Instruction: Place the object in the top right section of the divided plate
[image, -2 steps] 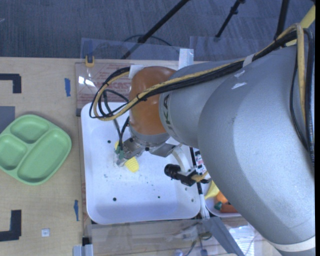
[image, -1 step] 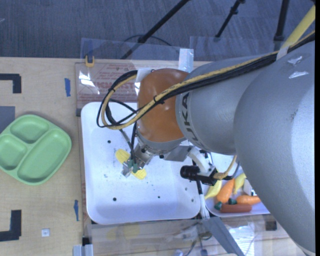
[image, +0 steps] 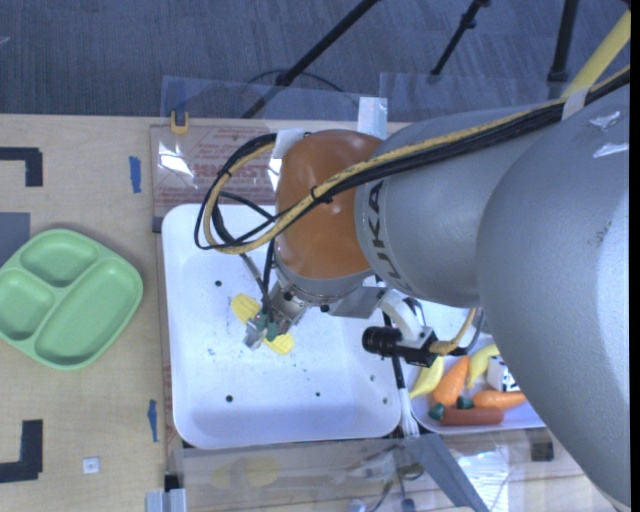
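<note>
The plate (image: 68, 297) sits in full view on the bench (image: 80, 160), well left of the bins. In the left bin (image: 200, 400), the jaws (image: 264, 329) sit on the yellow object (image: 246, 308), partly hiding it; grip state cannot be told. The arm (image: 480, 200) covers most of the right bin (image: 520, 424).

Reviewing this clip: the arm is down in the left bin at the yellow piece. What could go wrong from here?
The hand sits on the yellow object near one end, so the grasp may slip or miss. The green divided plate lies outside the bin, across its wall, so a loosely held piece could drop on the way.
</note>
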